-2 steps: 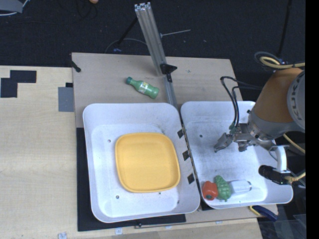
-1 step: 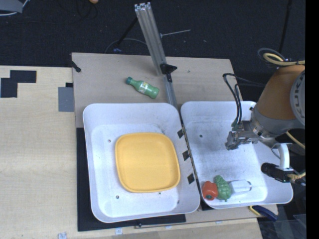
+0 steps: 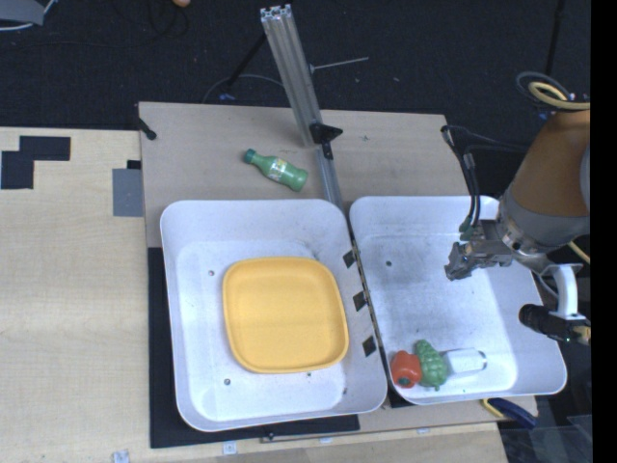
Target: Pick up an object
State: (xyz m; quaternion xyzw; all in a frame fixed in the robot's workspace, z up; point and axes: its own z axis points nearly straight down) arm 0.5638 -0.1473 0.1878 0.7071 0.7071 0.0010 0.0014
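Observation:
In the right bin (image 3: 424, 258), near its front edge, lie a red tomato-like toy (image 3: 406, 368), a green bumpy toy (image 3: 431, 364) and a white object (image 3: 467, 361), all close together. My gripper (image 3: 463, 261) hangs over the right half of this bin, well behind those toys and apart from them. Nothing shows between its fingers. The left bin (image 3: 193, 249) holds a yellow square plate (image 3: 285, 313) lying flat in its middle.
A green bottle (image 3: 276, 169) lies on its side on the bench behind the left bin. A slanted metal rail (image 3: 299, 70) rises behind the gap between the bins. Black clips (image 3: 359, 299) sit along the shared bin edge.

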